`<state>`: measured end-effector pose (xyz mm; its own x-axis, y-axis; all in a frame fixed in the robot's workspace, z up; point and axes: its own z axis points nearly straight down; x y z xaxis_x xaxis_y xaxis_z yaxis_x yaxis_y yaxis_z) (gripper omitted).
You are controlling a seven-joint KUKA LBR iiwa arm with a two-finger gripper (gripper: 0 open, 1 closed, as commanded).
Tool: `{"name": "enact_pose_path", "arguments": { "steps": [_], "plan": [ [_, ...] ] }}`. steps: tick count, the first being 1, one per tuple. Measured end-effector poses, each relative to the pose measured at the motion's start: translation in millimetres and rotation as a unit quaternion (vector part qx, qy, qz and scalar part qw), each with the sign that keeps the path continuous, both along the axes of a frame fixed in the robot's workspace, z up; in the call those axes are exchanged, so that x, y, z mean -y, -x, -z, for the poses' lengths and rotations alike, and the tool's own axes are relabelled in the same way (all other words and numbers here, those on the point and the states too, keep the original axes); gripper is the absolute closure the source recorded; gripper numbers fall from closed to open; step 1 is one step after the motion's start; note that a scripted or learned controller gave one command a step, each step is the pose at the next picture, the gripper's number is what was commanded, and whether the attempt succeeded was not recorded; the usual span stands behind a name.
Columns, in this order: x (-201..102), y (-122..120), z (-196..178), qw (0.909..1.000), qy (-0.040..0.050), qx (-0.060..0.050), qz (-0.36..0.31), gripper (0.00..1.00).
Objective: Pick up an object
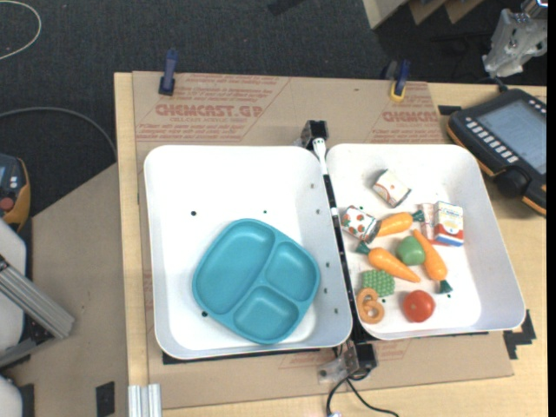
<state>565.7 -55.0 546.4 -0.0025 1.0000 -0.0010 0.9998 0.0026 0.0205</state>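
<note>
Toy foods (carrots [393, 264], tomato [419, 306], pretzel [369, 306]) lie clustered lower centre of right bin [486, 233]; teal tray [256, 279] occupies left bin [174, 198]. Gripper [514, 37], upper right corner: state cannot be told. Risk: crowding invites glancing grasps.

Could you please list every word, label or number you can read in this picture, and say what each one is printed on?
"CHEMCAST G.P": red print, left side of the brown sheet under the bins.
"CHEMCAST": same print, partly readable on the sheet's right side, cut off at the end.
Small lines under each print: too blurred to read.
Cartons in the right bin: labels too small to read.
Pendant: buttons unreadable.
</note>
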Motion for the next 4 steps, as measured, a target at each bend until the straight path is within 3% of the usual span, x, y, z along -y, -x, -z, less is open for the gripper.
{"name": "enact_pose_path", "arguments": {
  "steps": [1, 2, 3, 4],
  "plan": [
    [22.8, 53.2, 137.8, 0.9998, -0.0012, -0.018, 0.004, 1.00],
    [-30.6, 19.1, 2.9, 1.0000, -0.0004, -0.001, -0.002, 1.00],
    [31.2, 90.2, 113.3, 0.9998, -0.0011, -0.017, 0.006, 1.00],
    [-15.3, 85.8, 4.7, 1.0000, -0.0005, -0.003, -0.001, 1.00]
  ]
}}
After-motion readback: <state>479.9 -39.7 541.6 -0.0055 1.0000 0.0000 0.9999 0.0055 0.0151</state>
